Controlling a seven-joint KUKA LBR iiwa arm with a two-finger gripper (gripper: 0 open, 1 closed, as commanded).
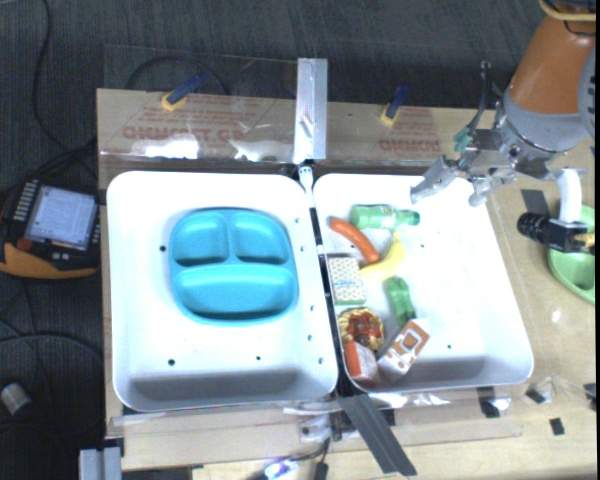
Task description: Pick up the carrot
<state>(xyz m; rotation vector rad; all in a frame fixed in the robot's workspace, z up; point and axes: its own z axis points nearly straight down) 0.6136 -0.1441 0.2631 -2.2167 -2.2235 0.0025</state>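
The carrot (352, 238) is a slim orange-red piece lying at a slant in the right bin (470, 288), near its left wall and just below a green bottle (382, 216). My gripper (452, 184) hangs over the bin's back right corner, up and to the right of the carrot and well apart from it. Its two fingers stand spread open with nothing between them. The orange-banded arm (550, 68) rises behind it at the top right.
A yellow banana (386, 256), a green vegetable (398, 296), a patterned packet (346, 280), a pizza-like toy (361, 326) and a small carton (405, 346) crowd the right bin's left side. A blue divided plate (230, 266) lies in the left bin (140, 358).
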